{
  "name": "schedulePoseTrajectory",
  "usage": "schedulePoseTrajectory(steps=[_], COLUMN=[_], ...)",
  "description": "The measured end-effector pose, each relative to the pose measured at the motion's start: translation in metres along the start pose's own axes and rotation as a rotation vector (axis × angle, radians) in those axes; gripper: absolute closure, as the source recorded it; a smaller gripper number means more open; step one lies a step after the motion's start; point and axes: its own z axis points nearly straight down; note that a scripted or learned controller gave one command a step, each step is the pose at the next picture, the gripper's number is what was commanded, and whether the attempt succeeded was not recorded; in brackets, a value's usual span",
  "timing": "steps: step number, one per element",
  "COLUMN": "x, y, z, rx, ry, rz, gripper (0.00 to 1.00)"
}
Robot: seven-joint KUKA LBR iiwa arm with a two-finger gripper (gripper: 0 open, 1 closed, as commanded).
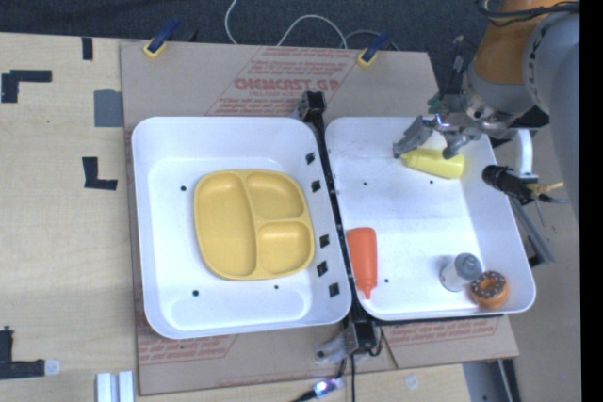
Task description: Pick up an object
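Gripper (431,138) sits at 1 o'clock of the right bin (495,231), fingers spread wide, hanging right over a yellow block (435,164). One finger is off the block's left end, the other above its right half; nothing is between them yet, so no grasp.

Block lies flat near the bin's back wall, long axis roughly 9-to-3. Rest of the right bin: orange carrot (364,261) at 7 o'clock against the divider, grey cap (460,270) and a donut (490,288) at 5 o'clock, touching or nearly so. Left bin (160,202) has a yellow tray (252,223) in its middle.

Step in hand, as I read it: line up and descend on the block. To do it well, the fingers look better placed across the short width than along the length, so a wrist turn would help. Centre over the block's middle, go straight down until the tips pass its sides, then close. Risk: the back wall is close, so a finger may catch it, or the block may skid toward 3 o'clock if one tip lands first.
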Motion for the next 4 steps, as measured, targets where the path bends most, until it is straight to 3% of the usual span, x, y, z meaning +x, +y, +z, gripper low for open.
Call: schedulePoseTrajectory(steps=[1,2,4], x=[0.008,0.009,0.016], y=[-0.008,-0.007,-0.001], z=[0.056,0.045,-0.041], rx=[0.005,-0.001,-0.007], ry=[0.003,0.001,0.001], rz=[0.0,-0.002,-0.001], gripper=[0.0,1.0,1.0])
